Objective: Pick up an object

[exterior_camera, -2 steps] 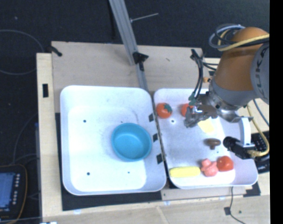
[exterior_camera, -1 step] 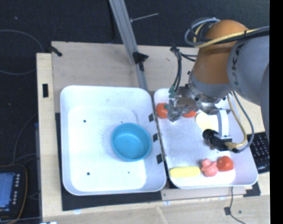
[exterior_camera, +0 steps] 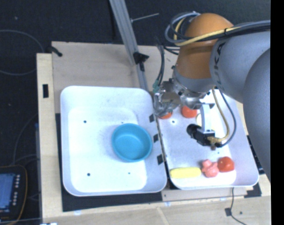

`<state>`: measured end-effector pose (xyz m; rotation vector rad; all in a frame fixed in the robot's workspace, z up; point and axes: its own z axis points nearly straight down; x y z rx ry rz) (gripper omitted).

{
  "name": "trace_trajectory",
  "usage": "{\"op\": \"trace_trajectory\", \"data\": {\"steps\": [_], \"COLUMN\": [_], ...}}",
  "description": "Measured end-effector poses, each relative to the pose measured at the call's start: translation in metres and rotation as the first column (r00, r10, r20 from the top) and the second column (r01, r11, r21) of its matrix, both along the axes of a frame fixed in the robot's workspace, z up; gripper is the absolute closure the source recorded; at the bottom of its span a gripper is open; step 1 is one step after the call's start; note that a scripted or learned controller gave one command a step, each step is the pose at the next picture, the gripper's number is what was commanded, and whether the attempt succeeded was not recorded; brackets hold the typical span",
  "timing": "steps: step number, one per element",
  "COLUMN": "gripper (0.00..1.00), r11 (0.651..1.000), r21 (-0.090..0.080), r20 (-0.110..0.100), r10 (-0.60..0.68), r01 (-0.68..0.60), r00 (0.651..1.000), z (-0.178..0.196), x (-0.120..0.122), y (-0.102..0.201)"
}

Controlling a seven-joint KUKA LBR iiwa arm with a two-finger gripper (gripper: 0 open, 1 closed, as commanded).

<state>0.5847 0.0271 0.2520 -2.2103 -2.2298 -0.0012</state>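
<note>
The gripper hangs low over the right bin, fingers' state unclear, near orange pieces, with a banana, pink toy and tomato along the front.

Glossy white plastic bins, a smooth blue plastic bowl, on a matt wooden bench.

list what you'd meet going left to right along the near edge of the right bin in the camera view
yellow oblong banana-like piece → pink lumpy soft-looking piece → red rounded tomato-like piece, all lying in the shallow white right bin. The pink and red pieces sit close together.
</note>
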Motion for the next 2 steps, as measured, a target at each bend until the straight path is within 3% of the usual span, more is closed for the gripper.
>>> {"op": "trace_trajectory", "data": {"steps": [1,2], "gripper": [1.0,0.0], "r11": [1.0,1.0], "r21": [-0.002,-0.003], "r20": [0.001,0.001], "r10": [0.0,-0.004], "r01": [0.0,0.004], "r00": [1.0,1.0], "z": [-0.0129,-0.012], "x": [0.0066,0.0063], "y": [0.0542,0.0508]}}
